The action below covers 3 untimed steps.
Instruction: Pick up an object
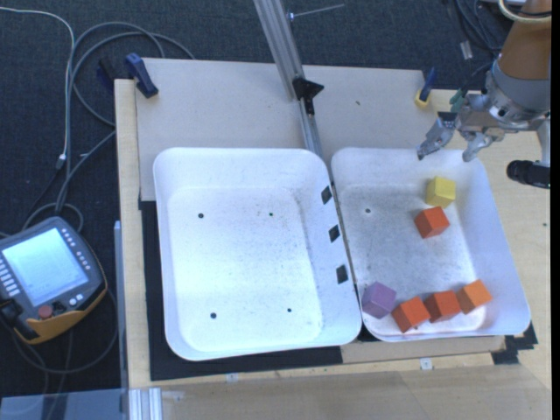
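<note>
Left bin (175, 182): white, speckled, on worktop (219, 94).
Right bin (503, 261): touching left bin.
Purple cube (379, 298): near front rim.
Orange cubes (442, 305): three in a row, just right of purple.
Orange cube (430, 222): mid-bin, alone.
Yellow cube (440, 191): just behind it.
Jaws (453, 143): spread apart, gripping nothing, over back rim, behind yellow cube.

Floor: we saw dark carpet (201, 11) round the bench.
Bench: pale wood top (227, 103), black mat (157, 322) under the bins.
Clamps: blue one (140, 74) at far-left corner, another (426, 90) far right.
Rail: alum. bar (282, 46) ran diag. from the top.
Cables: white + black loops (83, 59) on floor, left.
Pendant: handheld w/ lit screen (48, 274), lower left.
</note>
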Each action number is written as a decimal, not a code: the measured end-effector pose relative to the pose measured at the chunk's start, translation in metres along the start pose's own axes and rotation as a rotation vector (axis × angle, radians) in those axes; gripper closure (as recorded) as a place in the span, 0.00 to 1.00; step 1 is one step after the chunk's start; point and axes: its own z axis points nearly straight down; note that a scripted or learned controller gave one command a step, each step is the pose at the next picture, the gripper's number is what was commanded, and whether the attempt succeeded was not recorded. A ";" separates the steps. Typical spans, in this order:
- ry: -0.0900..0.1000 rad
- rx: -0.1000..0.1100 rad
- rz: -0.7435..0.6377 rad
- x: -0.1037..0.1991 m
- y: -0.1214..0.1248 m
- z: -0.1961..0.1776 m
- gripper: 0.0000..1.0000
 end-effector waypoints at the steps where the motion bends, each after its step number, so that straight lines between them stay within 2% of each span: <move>1: -0.005 -0.017 0.000 -0.022 -0.023 0.087 0.00; 2: -0.006 -0.022 -0.001 -0.022 -0.022 0.076 1.00; 3: -0.005 -0.019 0.000 -0.022 -0.022 0.077 0.00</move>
